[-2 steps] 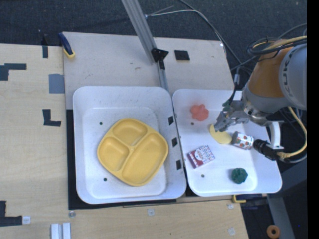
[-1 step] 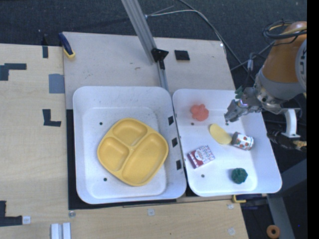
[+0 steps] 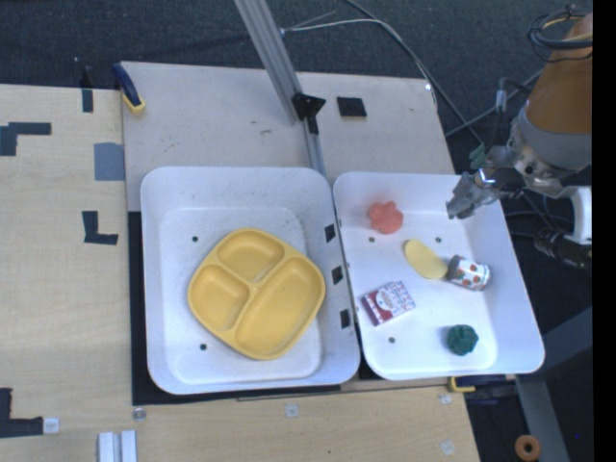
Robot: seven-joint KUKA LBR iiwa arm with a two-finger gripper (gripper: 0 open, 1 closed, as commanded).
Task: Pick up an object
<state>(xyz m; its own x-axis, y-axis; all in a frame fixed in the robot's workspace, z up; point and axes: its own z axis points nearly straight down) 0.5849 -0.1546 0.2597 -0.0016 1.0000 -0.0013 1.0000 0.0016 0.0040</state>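
Orange object near yellow piece, cup.

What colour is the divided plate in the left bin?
Yellow: the divided plate, clearest in the camera view.

Left bin: white, shallow, holds yellow plate (three compartments, lying flat, toward front).
Right bin: white, touching left bin along inner edge.
Bench: pale board under both bins.
Metal pole: slants from top edge down to gap between bins, black bracket at foot.
Black patch: on bench, just right of pole.
Blue-yellow clamp: bench's far left corner.
Wood surface at left, bearing dark tape marks.
Cables: across dark floor behind bench.
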